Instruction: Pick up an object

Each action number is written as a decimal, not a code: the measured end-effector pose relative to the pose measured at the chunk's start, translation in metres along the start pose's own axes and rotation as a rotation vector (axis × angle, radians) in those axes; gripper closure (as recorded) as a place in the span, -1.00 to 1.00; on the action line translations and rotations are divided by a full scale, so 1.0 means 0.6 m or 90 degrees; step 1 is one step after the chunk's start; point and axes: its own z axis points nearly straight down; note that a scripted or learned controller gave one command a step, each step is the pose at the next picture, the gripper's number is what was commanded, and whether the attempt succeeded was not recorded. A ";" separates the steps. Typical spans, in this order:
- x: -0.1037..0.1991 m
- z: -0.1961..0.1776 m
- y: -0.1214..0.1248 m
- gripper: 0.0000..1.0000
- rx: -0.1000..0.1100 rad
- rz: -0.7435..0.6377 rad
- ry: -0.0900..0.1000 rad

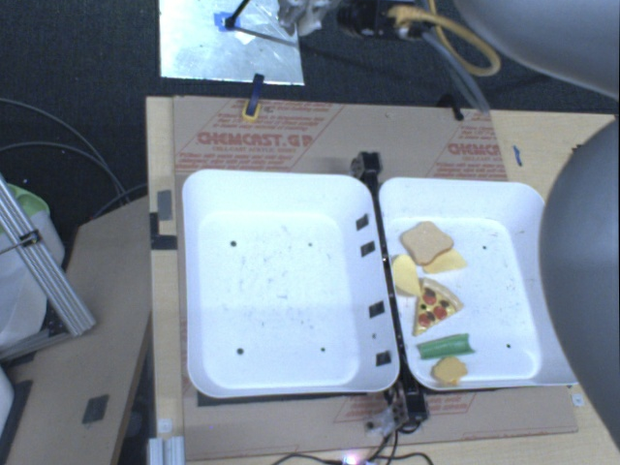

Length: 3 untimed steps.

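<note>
**Toy food in the right bin, gripper beyond the bench**

The gripper (pixel 304 6) hangs at the top of the view, beyond the far edge of the bench and above a shiny metal sheet (pixel 208 32) on the dark floor. It is blurred and partly cut off by the frame, so I cannot tell how wide it stands, and nothing is visible in its grasp. The grey arm (pixel 547 17) sweeps across the upper right corner, and another part of it fills the right edge beside the right bin (pixel 518 211).

All the objects to pick lie in the right bin, clustered towards its left wall. A slice of toy toast (pixel 426 242) lies farthest back, overlapping a flat yellow piece (pixel 449 261). A yellow cheese wedge (pixel 405 276) lies just beside the dividing wall. A pizza slice (pixel 436 305) lies below it, then a green strip (pixel 444 344), then a small orange-yellow piece (pixel 449 369) nearest the front rim.

The left bin (pixel 276 289) stands alongside. Both bins rest on a printed cardboard sheet (pixel 257 124).
</note>
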 end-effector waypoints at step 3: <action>0.000 0.000 0.000 1.00 0.000 0.000 0.000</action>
